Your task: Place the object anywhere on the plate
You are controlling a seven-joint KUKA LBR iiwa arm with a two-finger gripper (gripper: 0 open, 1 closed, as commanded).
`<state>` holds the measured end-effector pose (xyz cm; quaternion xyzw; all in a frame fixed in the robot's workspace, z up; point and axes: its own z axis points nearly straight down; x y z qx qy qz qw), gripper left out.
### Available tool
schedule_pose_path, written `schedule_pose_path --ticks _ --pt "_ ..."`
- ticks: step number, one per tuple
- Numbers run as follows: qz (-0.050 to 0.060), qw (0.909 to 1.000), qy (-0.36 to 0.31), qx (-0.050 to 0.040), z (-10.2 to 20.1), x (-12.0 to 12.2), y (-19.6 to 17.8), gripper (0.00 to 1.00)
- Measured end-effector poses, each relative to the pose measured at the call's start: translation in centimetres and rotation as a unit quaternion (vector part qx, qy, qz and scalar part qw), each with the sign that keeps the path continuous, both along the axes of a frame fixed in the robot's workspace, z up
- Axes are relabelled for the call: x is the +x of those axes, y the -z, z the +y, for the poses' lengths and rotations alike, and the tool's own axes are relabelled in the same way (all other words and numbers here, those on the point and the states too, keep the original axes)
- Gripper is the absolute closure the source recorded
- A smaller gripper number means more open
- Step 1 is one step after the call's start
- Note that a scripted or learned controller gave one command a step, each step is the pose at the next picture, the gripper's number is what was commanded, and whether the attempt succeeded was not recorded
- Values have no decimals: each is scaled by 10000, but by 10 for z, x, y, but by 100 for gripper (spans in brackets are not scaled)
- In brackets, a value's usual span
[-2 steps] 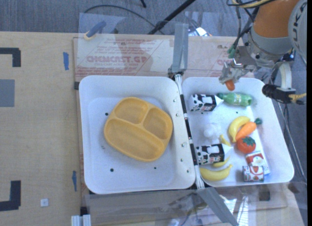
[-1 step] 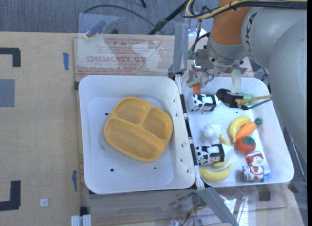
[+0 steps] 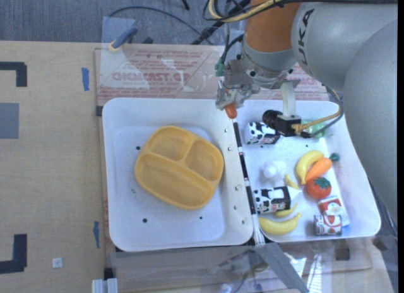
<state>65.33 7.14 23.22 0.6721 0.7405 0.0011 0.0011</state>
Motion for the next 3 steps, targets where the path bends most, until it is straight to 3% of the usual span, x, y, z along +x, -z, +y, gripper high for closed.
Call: schedule_pose_path --ticks 1,2,3 --pt "24 9996 265 4 70 -17 0 100" --pt "-3 9966 -829 -1 86 13 36 100" --pt "-3 9966 -830 -1 86 13 36 0"
